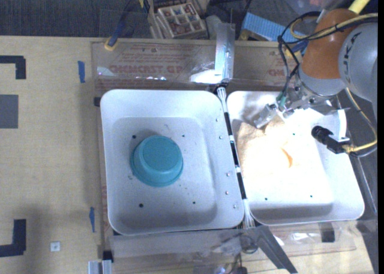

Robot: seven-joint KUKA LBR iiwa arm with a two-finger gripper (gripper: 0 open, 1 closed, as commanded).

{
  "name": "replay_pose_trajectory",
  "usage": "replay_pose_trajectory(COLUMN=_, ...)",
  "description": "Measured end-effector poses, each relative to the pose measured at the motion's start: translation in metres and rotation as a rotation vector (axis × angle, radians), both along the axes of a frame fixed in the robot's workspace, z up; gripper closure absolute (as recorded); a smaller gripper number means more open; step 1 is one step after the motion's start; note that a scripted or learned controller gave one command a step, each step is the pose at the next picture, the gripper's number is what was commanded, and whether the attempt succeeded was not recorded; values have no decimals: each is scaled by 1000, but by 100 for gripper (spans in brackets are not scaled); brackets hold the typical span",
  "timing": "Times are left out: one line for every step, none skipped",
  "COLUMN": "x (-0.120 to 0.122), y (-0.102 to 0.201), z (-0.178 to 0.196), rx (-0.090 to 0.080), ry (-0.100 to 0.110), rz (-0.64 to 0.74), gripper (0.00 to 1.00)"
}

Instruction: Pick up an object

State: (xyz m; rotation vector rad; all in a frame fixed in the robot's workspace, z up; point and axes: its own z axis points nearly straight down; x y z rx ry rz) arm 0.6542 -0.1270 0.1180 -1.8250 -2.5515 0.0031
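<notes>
1. Two shallow white plastic bins with rounded corners are set side by side on the pale wood-grain tabletop (48, 177): the left bin (120, 111) and the right bin (336, 201), their inner rims touching along a strip of small fasteners.
2. One round teal plastic bowl (157, 160), smooth and matte, is seen upside down on the floor of the left bin, slightly left of centre.
3. One small, thin, curved orange piece (288, 157) is found lying flat near the middle of the right bin, on a brightly lit patch; its material cannot be told.
4. One grey robot arm with an orange band (327, 48) is reached in from the right, bent downward over the far part of the right bin.
5. One metallic two-finger gripper (270, 113) is angled toward the far left corner of the right bin, well apart from the orange piece. Nothing is seen between its tips; whether it is released or clenched cannot be told.
</notes>
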Motion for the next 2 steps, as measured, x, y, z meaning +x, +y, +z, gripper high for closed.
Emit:
replay_pose_trajectory(x=14, y=23, z=-32, rx=-2, ry=-7, rz=-71, gripper=0)
replay_pose_trajectory(x=16, y=23, z=-23, rx=-1, ry=-10, rz=-72, gripper=100)
